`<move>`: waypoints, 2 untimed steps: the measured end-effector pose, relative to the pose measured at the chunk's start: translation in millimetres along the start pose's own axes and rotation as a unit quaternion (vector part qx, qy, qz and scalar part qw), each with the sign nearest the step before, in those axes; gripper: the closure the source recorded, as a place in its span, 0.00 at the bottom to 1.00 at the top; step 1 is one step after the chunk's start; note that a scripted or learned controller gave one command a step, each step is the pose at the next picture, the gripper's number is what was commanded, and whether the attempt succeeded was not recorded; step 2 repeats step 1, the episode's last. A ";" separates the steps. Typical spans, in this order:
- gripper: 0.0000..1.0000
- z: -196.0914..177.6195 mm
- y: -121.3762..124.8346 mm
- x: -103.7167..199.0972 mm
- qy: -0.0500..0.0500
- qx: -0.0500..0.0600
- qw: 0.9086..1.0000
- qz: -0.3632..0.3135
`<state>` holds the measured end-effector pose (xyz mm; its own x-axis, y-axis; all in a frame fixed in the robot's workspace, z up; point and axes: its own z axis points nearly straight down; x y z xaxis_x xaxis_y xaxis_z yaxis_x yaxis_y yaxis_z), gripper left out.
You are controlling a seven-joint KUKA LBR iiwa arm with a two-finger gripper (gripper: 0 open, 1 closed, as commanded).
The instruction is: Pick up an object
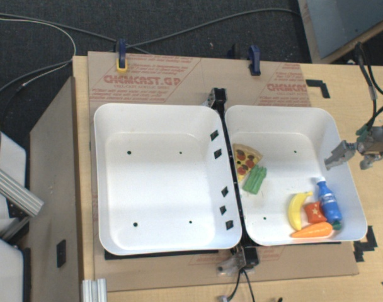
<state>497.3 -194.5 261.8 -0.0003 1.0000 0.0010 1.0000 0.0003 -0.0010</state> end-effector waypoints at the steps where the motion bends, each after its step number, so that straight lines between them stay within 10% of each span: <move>1: 0.00 152.1 -5.9 37.2 0.003 0.007 1.000 -0.001; 2: 0.00 152.1 -5.9 37.2 0.003 0.007 1.000 -0.001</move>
